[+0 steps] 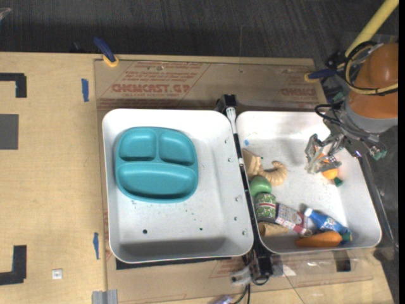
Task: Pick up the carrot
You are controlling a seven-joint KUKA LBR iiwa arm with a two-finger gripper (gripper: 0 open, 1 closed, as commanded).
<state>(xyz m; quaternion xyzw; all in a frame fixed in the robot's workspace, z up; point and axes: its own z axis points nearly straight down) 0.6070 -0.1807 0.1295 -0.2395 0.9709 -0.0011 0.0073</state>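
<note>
Carrot (318, 239) lies flat at near edge of right bin (370, 198), touching blue tube (327, 222). Judged light, stiff plastic, smooth; grip across thick mid-body. Gripper (323, 158) well apart, farther back over a small orange-green toy (331, 173); open/clenched: cannot tell.

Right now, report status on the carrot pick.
Gripper low in right bin, over a small orange-green piece. Carrot at near wall, untouched. Blue tube lies against it.
</note>
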